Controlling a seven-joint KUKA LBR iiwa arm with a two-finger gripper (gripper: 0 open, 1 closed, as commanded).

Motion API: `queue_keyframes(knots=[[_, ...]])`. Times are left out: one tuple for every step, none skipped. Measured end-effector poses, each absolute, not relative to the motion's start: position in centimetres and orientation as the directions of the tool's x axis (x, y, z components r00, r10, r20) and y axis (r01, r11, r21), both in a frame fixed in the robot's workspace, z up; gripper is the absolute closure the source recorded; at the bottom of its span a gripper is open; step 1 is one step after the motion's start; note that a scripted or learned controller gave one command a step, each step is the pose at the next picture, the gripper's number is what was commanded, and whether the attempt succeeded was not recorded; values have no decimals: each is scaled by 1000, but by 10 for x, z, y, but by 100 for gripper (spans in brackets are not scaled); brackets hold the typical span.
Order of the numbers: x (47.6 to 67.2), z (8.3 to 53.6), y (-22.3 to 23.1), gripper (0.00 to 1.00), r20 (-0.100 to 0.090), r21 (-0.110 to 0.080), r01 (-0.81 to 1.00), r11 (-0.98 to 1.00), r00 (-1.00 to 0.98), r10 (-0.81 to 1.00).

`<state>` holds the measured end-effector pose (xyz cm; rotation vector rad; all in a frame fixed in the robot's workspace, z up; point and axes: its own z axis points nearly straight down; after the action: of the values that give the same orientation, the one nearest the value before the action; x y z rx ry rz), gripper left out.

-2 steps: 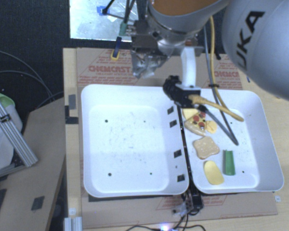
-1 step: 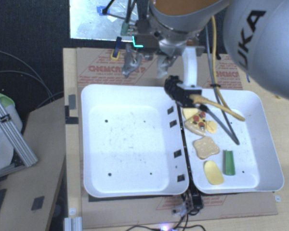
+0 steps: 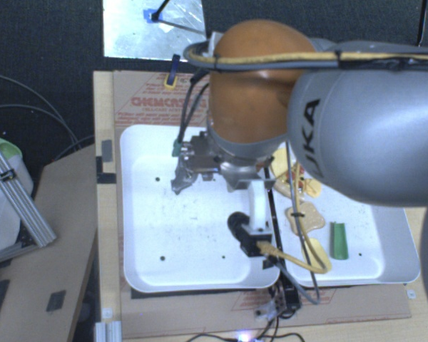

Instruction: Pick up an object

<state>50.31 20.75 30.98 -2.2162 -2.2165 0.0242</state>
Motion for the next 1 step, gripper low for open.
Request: queue_keyframes(knots=[[513,507,235,0,10,20,1000,6,-7,1000]])
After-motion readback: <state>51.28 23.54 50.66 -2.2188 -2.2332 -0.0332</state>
